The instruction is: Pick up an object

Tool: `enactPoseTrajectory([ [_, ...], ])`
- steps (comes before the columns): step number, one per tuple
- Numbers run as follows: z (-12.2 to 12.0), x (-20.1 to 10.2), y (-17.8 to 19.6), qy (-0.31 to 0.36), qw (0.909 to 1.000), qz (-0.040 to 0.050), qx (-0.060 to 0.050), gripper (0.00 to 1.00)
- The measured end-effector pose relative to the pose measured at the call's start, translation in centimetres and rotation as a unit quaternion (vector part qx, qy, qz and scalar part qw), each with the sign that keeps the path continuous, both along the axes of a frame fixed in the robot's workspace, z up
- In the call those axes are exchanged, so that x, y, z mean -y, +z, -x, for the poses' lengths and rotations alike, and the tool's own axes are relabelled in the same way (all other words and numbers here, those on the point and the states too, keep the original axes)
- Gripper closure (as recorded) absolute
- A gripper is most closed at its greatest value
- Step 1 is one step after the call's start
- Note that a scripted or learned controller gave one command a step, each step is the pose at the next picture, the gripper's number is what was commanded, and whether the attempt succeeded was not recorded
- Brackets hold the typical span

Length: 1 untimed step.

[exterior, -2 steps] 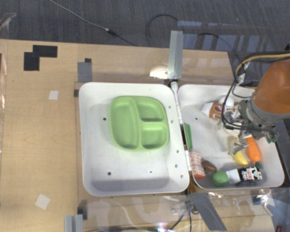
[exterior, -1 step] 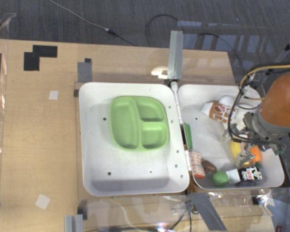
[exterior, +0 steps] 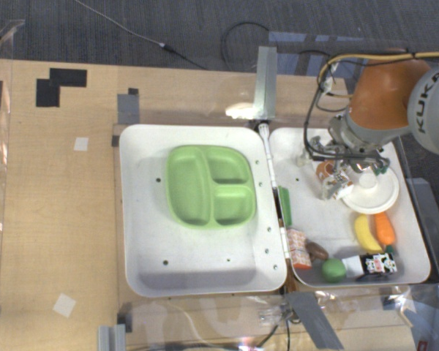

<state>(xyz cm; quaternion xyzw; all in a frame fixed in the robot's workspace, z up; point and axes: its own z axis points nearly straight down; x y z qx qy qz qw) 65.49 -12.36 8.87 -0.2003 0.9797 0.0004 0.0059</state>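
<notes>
Orange-banded arm has the gripper (exterior: pixel 336 181) low in the right bin (exterior: pixel 417 265), seemingly reaching for a grasp beside the white plate (exterior: pixel 372 193); finger state unreadable. Next: close, lift.

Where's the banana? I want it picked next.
The banana lies in the right bin, near its right side, touching the carrot and just below the white plate.
</notes>
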Motion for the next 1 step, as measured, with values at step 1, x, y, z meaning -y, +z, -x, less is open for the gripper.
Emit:
enactPoseTrajectory([
  [1,-1.52,-3.16,-0.07,-0.087,0.9962,0.0010,-0.004,0.00],
])
